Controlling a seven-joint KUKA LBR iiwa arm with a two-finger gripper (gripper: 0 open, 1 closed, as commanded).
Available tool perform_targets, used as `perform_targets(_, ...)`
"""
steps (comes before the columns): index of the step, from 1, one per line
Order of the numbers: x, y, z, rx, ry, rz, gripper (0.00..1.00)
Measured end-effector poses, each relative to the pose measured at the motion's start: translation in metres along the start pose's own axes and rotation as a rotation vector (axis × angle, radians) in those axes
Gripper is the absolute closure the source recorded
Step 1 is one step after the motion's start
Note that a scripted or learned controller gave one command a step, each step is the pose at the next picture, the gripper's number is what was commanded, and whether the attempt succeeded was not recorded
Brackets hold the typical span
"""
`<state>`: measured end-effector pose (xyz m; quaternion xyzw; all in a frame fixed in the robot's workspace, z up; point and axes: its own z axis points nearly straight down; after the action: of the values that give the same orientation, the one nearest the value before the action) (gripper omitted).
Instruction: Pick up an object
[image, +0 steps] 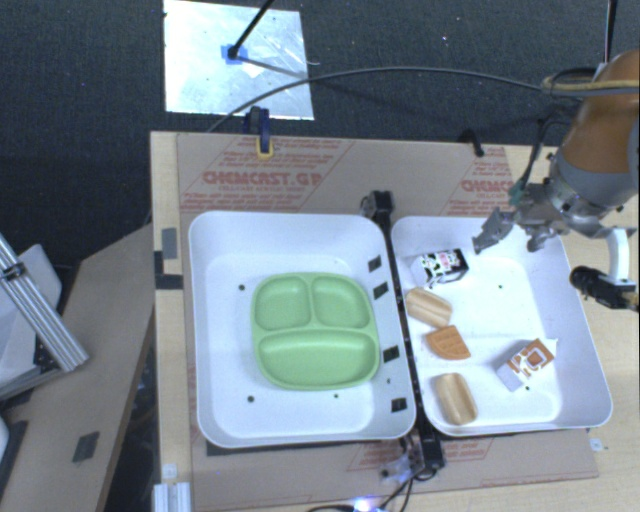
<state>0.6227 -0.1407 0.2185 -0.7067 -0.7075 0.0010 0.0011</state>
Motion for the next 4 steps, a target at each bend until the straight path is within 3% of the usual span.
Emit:
perform_targets(2,0.002,-0.002,0.097,-0.001,0.0,0.001,0.0)
perform_targets(3,0.002,0.0,0.083,-0.008,-0.002,0.002,1.0)
perform_targets(4,-0.004,0.009,0.033,-0.009,-0.001,-0.002,1.0)
